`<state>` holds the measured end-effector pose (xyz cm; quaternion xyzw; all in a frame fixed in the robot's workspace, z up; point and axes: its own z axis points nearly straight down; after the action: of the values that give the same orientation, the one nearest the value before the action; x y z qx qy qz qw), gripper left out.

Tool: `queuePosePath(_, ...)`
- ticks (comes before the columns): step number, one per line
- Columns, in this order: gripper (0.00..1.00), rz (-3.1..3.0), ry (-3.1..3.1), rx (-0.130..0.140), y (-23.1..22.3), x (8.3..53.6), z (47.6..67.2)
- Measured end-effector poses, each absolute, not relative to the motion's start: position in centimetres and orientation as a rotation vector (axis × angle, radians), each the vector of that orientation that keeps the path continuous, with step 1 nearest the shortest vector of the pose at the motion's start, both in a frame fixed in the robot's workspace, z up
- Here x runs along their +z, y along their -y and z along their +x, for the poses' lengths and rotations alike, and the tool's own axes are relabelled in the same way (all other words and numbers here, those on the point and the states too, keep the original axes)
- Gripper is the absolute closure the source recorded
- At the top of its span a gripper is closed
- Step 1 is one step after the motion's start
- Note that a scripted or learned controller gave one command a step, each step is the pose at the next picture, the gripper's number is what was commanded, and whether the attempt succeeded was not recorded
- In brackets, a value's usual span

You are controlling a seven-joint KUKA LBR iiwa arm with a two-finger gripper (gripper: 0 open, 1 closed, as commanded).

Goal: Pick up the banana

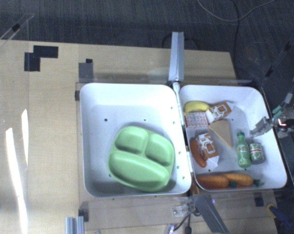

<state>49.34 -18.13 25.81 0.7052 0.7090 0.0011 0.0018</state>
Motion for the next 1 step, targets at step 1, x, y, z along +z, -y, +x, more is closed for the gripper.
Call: queuePosePath(1,0.0,2.098,-2.333,0.005,13.46,19.84,56.66)
